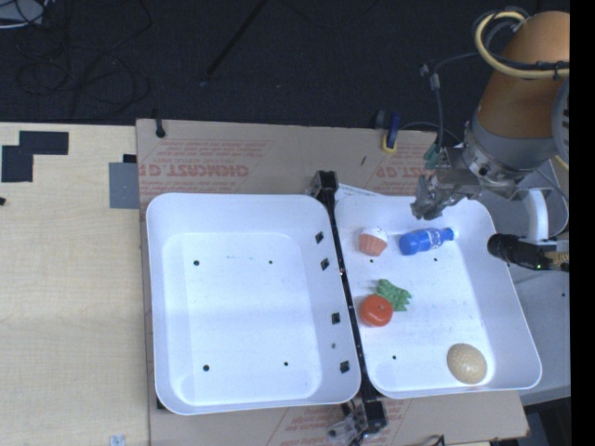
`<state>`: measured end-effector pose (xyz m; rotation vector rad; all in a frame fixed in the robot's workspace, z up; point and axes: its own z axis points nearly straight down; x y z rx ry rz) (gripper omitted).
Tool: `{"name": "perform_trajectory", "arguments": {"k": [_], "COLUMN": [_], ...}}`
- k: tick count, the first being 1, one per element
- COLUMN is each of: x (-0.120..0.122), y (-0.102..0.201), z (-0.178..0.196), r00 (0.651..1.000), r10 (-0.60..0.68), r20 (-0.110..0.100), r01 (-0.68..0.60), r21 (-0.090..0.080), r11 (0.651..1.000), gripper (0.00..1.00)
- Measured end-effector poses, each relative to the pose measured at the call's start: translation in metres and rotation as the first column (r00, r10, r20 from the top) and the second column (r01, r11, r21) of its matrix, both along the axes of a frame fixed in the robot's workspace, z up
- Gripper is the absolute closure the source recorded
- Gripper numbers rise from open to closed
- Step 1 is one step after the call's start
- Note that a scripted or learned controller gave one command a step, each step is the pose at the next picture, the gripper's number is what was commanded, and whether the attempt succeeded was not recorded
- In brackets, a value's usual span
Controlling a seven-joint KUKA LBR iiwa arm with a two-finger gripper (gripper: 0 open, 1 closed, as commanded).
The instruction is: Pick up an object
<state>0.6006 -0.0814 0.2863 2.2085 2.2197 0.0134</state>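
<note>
Resting nearest the camera, in the right bin's front right corner, is one beige egg-shaped object. Behind it, toward the bin's left edge, sits one red tomato-like ball touching a small green piece. Farther back lie one pink-and-white cup-like item and one blue bottle, its cap pointing right. The gripper hangs over the back edge, just behind the bottle; I cannot tell whether its fingers are spread or closed, as they blur into dark cabling. The left bin lies beside it. Mirrored red print on the cardboard behind is perhaps "GP", hard to read.
</note>
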Motion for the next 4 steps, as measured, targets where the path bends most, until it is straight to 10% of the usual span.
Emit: {"name": "perform_trajectory", "arguments": {"k": [1,2,3,4], "x": [0.036,0.043,0.044,-0.048], "y": [0.055,0.002,0.004,0.091], "z": [0.050,0.261,0.250,0.235], "r00": [1.000,1.000,1.000,1.000], "r10": [0.001,-0.007,-0.002,0.003], "r20": [-0.008,0.001,-0.018,-0.019], "r01": [-0.001,0.007,0.002,-0.003], "r21": [0.003,-0.003,0.001,0.004], "r11": [1.000,1.000,1.000,1.000], "gripper": [1.00,1.00,0.00,0.00]}}
